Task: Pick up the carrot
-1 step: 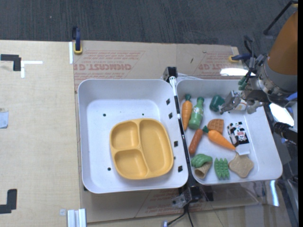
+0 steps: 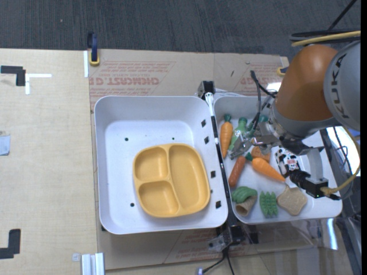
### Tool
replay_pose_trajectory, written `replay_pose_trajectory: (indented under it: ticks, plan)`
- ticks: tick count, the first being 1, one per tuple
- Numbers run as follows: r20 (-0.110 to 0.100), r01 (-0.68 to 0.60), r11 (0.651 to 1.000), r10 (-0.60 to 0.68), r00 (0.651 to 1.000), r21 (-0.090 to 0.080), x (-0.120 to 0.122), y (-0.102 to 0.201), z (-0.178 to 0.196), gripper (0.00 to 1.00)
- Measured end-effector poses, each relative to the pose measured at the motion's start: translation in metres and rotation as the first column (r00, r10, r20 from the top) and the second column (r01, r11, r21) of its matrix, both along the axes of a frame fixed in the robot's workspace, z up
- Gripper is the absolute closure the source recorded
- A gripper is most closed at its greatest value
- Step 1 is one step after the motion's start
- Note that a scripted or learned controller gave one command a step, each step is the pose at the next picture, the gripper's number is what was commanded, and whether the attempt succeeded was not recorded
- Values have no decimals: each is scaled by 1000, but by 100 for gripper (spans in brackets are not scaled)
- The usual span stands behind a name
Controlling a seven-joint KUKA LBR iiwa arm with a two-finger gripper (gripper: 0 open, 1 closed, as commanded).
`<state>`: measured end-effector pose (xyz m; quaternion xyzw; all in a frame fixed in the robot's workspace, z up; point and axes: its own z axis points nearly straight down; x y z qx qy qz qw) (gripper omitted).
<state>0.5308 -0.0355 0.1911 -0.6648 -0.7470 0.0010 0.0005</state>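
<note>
A: Where's the target?

B: I see 3 orange plastic carrots [image 2: 268,168] in the right white bin [image 2: 330,208], right of the yellow divided plate [image 2: 171,180].

A: Progress?

B: None lifted; the metal end effector [image 2: 245,142] hovers among them, and I can't tell its opening.

Pretty even, bright overhead light on my bench, nothing dim. The left bin [image 2: 109,171] looks almost blown out on its white floor, and the yellow plate [image 2: 171,180] throws just a thin soft shadow. My orange band [image 2: 307,85] has a smooth sheen on top. There's a hot glare patch at the right edge behind my arm. Focus is decent but small stuff under my wrist goes mushy.
</note>
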Motion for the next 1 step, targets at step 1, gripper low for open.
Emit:
replay_pose_trajectory:
  ticks: [1]
  plan:
    - [-2, 229, 974, -229, 974, 1, -16, -84, -58, 0]
